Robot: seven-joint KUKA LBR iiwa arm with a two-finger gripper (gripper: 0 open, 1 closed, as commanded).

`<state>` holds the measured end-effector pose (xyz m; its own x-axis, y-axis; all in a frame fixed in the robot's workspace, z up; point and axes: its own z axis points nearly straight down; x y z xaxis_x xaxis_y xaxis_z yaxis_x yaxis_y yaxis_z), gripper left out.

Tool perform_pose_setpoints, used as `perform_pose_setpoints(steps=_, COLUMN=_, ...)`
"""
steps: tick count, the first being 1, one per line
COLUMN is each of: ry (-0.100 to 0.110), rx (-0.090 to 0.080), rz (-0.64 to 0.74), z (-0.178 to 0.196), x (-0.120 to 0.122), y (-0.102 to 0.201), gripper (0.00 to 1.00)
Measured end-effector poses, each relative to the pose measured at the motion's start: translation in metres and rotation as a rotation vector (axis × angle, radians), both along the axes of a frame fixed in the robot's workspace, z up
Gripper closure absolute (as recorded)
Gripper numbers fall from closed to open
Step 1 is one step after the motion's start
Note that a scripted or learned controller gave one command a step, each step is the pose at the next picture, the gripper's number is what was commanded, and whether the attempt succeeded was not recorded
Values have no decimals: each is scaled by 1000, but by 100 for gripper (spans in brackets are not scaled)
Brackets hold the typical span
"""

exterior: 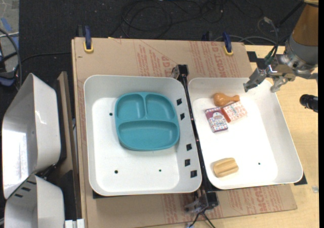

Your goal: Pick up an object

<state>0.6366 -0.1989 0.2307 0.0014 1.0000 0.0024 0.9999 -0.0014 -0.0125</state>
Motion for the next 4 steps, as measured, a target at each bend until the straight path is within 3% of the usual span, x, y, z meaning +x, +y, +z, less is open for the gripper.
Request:
perform_pose_setpoints(steps=1, ry=-13, rx=-3, rz=3, z=8, x=3, y=1, gripper=0)
perform_pose_setpoints(steps=3, ry=-8, rx=-2, rz=4, z=-102, x=4, y=8, gripper=0)
perform_pose_setpoints(steps=4, ry=-17, rx=-3, rz=4, z=-137, x=6, y=8, gripper=0)
